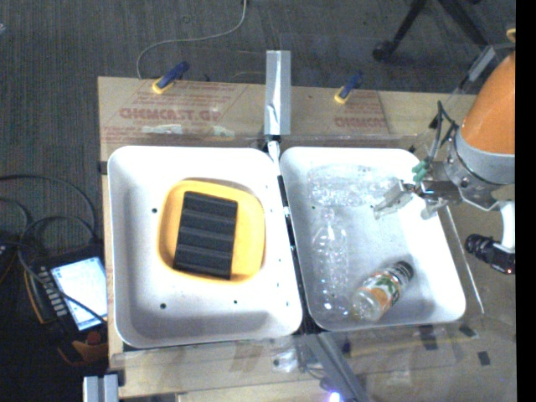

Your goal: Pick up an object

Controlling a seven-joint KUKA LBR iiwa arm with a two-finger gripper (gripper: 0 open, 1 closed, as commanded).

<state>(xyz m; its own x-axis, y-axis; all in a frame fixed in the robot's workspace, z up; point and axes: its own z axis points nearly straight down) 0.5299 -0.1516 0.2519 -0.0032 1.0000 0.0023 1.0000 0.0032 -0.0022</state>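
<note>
nearest in the right bin [452, 308] lies a small bottle [382, 290] with a dark cap and an orange label, on its side near the bin's near right corner. just left of it a clear bottle [329, 254] stretches from the near wall toward the middle, hard to make out against the white. neither is touched by anything.

in the left bin [126, 224] a yellow tray [251, 224] sits mid-bin with a black ridged block [205, 234] lying on it.

farther back in the right bin a crumpled clear bag [339, 184] lies along the far side. the gripper [409, 195] hangs at the bin's right side, just beyond the bag's right end, with nothing seen between its fingers [387, 203]; whether they stand wide or narrow i cannot tell at this slant. the arm [494, 132] comes in from the right over the bin's rim.

as for progress, i judge the pick not yet made: every object rests in a bin and none is lifted. the gripper looks placed nearest the bag, so that seems the likely target, though the bottles are near too. what is left is the closing, the grasp and the lift.
</note>
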